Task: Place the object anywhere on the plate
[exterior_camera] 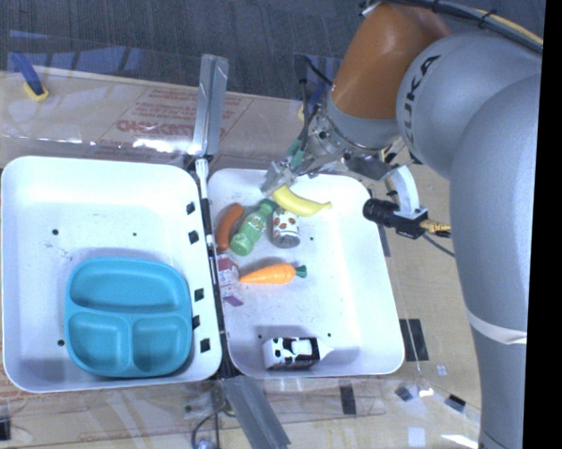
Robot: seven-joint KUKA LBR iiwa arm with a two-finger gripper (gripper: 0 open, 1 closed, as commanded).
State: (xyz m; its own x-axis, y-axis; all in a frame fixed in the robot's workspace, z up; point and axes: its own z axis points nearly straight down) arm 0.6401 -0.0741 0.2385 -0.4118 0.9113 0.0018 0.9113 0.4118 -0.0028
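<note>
Where orange meets grey, arm (476,98) reads "KUKA".

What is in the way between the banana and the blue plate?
The banana lies in the right bin, the blue plate in the left. Between them stand the two bins' rims, plus the green bottle and the orange sausage-like toy. The hand could lift over them.

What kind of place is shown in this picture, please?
Probably a robotics lab test bench, not a kitchen: a grey industrial arm reaches over two white bins, one holding a blue divided plate, the other toy food such as a banana and carrot.
</note>
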